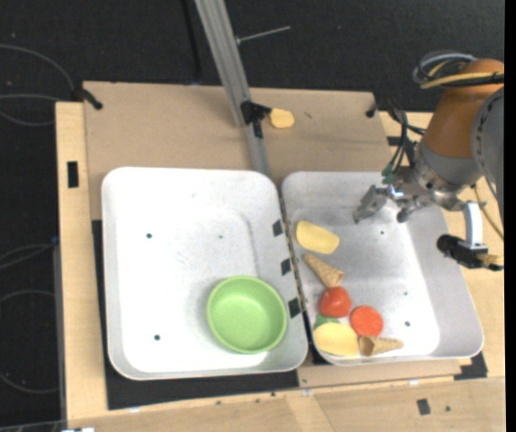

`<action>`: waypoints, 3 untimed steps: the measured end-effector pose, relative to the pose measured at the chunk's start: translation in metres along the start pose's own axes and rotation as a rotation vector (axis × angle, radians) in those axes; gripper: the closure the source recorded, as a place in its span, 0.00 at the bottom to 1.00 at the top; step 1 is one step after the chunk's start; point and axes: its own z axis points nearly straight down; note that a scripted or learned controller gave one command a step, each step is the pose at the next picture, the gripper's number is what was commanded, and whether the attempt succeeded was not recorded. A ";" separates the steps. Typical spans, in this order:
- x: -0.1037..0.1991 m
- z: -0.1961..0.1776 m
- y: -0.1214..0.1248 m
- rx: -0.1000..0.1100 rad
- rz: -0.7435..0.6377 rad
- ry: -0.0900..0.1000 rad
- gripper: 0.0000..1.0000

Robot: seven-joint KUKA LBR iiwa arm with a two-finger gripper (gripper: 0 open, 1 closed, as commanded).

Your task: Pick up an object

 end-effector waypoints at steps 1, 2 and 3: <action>-0.001 -0.015 0.002 -0.008 -0.001 -0.001 1.00; -0.005 -0.062 -0.003 -0.010 -0.001 0.003 1.00; -0.008 -0.106 0.001 -0.011 -0.004 0.002 1.00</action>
